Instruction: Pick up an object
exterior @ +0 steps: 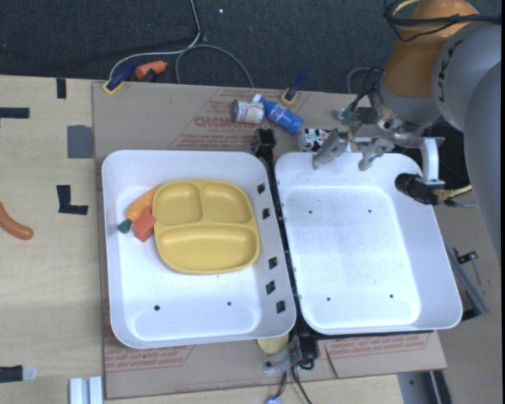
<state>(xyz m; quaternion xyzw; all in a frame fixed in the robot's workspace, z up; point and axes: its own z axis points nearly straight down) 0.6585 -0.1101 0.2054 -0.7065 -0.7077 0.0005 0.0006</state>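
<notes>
A yellow divided plate [206,226] lies in the left bin [185,310]. Against the plate's left edge sits a small orange and red toy with a green tip [138,219]. My gripper [347,155] hangs over the far rim of the right bin [362,259], open, its two grey fingers [326,152] spread apart with nothing between them. The grey arm with its orange band [425,36] comes in from the upper right.
A blue and white bottle [268,112] lies on the cardboard behind the bins. A small black and white object [316,138] sits just behind the right bin's rim. An orange sausage-shaped toy [11,220] rests on the bench at far left. Clamps and cables [139,71] lie at the back.
</notes>
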